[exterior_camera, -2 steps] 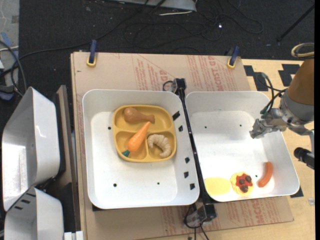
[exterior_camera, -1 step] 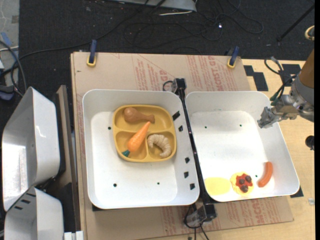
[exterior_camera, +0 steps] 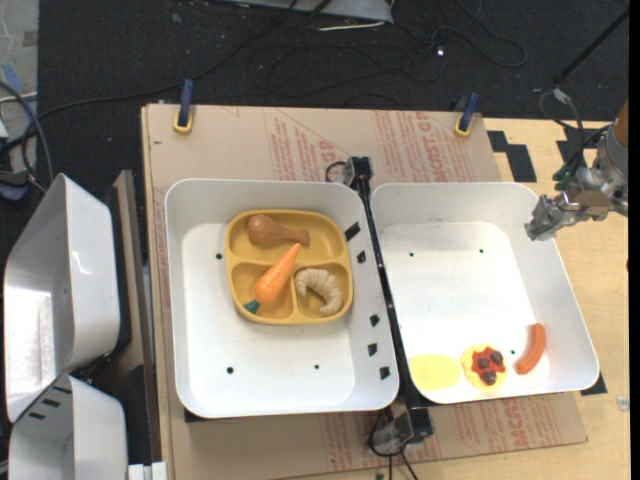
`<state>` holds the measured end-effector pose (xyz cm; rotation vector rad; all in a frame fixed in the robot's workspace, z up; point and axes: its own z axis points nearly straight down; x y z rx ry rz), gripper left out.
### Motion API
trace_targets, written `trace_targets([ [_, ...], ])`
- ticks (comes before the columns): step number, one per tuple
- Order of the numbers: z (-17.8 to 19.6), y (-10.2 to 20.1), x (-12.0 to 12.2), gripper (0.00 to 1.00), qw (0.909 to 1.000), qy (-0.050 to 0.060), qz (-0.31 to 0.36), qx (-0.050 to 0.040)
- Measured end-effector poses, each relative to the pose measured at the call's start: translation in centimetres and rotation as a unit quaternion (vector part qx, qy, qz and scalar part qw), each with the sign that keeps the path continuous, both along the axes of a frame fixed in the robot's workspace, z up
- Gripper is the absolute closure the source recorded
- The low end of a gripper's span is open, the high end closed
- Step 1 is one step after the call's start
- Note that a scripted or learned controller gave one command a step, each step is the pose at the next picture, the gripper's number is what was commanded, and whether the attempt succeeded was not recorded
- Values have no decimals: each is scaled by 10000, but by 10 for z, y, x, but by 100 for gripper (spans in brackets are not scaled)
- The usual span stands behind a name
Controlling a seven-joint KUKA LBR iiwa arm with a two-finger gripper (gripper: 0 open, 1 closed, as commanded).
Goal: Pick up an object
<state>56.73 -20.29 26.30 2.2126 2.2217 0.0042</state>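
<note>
Camera view: left bin (exterior_camera: 200, 298) holds a yellow tray (exterior_camera: 240, 236) with drumstick (exterior_camera: 276, 231), carrot (exterior_camera: 278, 275), shrimp (exterior_camera: 320, 287); right bin (exterior_camera: 450, 268) holds sausage (exterior_camera: 530, 349); gripper (exterior_camera: 545, 220), frame-right, grip state unclear.

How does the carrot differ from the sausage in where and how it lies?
The carrot lies in the yellow divided plate in the left bin; the sausage lies directly on the floor of the right bin.
The carrot tapers to a point and has a green end; the sausage is rounded at both ends and slightly curved.
The carrot looks larger than the sausage.
Both are orange, elongated, and lie on a diagonal.
</note>
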Motion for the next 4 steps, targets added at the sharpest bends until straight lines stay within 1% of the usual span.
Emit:
trace_targets([
  [1, 16, 0, 1, 100, 10000, 13, -3, 4],
  [2, 19, 48, 5, 100, 10000, 27, 16, 16],
  [3, 1, 103, 16, 100, 10000, 35, 21, 19],
  [4, -10, 160, 14, 100, 10000, 39, 15, 16],
])
